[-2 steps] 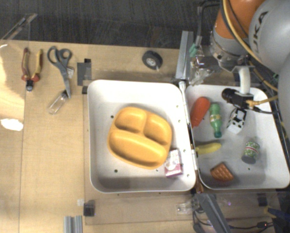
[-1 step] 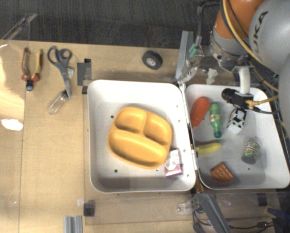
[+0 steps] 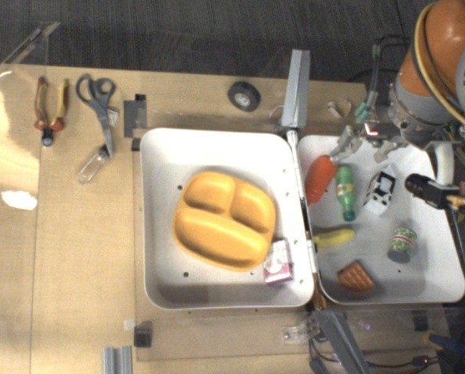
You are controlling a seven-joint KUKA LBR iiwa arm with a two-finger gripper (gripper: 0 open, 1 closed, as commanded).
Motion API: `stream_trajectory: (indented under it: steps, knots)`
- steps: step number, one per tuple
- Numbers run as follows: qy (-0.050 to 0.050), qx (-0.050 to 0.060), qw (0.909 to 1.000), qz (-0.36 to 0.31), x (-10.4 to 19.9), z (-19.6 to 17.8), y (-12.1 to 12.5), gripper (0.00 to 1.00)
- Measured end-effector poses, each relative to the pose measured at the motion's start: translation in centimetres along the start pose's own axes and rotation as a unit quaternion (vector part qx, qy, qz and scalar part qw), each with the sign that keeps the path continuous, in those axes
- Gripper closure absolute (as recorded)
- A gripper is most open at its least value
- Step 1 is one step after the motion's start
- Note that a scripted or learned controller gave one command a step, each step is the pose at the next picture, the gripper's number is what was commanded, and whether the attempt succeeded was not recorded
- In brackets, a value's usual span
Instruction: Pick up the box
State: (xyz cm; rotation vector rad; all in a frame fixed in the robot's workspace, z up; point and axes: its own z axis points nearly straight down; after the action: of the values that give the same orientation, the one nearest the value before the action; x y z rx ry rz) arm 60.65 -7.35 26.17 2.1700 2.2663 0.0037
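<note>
Claw [image 3: 366, 140] sits at the far edge of the right bin [image 3: 442, 291], fingers spread apart, nothing between them. Grey arm with orange band [image 3: 450, 29] comes in from the far right corner. Just near-left of the claw: a carrot [image 3: 320, 178] leaning against the bin's left wall, a green bottle [image 3: 345, 193] beside it, upright-ish along the near-far axis. Right of the bottle, a small black-and-white item [image 3: 381, 191]; can't tell what it is. Nearer: a banana [image 3: 333, 238] at the left wall, a green can [image 3: 402, 243] to the right, a brown ridged piece [image 3: 355, 277] at the near edge.

Box [image 3: 278, 262] is in the left bin [image 3: 162, 209], near-right corner, pink and white, tilted, touching the right wall and tucked against a big yellow moulded object [image 3: 224, 218] that takes up the bin's middle. Well apart from the claw.

On the bench [image 3: 61, 271], far left: pliers [image 3: 48, 109], scissors [image 3: 100, 104]. A tape roll [image 3: 244, 96] sits far of the left bin.
</note>
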Motion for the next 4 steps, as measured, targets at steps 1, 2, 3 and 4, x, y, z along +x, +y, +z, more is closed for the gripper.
stream_trajectory:
  steps: [1,2,3,4]
  knots:
    - [0.0,-0.002,0.9974,-0.072,-3.3,13.6,2.5,0.0]
    - [0.0,-0.002,0.9903,-0.139,-4.4,9.4,0.6,0.0]
    - [-0.004,0.002,0.986,-0.167,-5.2,15.7,1.8,0.0]
    - [0.0,-0.001,0.999,-0.044,-11.3,6.9,-1.1,0.0]
